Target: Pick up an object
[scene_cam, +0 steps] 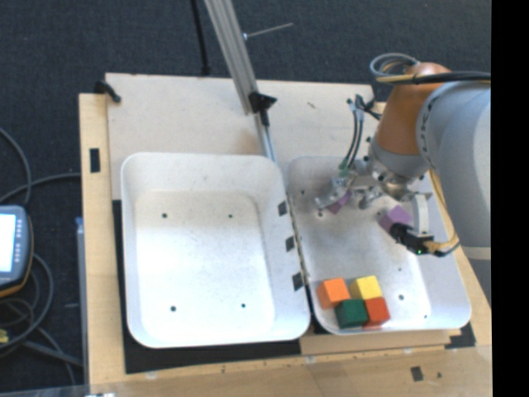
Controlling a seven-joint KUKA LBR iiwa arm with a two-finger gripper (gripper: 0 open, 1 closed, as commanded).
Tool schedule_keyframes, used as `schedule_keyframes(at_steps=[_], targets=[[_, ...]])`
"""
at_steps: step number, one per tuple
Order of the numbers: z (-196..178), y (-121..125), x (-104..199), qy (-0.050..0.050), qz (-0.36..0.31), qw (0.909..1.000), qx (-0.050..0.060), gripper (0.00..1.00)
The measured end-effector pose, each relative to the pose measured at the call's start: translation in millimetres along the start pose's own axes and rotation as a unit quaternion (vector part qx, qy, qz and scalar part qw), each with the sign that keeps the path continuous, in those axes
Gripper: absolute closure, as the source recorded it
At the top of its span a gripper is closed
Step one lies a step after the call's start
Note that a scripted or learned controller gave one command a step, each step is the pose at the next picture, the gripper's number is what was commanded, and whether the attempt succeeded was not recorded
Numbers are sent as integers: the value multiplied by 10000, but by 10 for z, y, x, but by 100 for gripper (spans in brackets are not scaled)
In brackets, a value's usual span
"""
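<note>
My gripper (331, 198) hangs low over the back part of the right bin (438, 304), reaching leftward from the grey arm with its orange band (401, 122). A small purple patch (336, 208) shows right at the gripper's tip; I cannot tell whether it is held. A purple block (399, 216) lies to the right of the gripper, partly behind the wrist. At the bin's front, four blocks sit packed together: orange (335, 289), yellow (368, 286), green (353, 312) and red-orange (378, 310).
The left bin (207, 246) stands beside the right one, their rims touching. A slanted aluminium post (235, 48) rises from the bench behind the bins. Cables (426, 242) trail from the wrist over the right bin.
</note>
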State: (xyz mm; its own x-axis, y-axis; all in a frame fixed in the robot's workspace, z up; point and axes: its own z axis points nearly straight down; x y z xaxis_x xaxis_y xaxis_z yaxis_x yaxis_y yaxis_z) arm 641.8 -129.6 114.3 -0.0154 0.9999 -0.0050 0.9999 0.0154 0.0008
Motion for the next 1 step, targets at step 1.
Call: schedule_keyframes(at_steps=[1], targets=[[155, 180, 264, 9, 58, 10000, -24, 0]])
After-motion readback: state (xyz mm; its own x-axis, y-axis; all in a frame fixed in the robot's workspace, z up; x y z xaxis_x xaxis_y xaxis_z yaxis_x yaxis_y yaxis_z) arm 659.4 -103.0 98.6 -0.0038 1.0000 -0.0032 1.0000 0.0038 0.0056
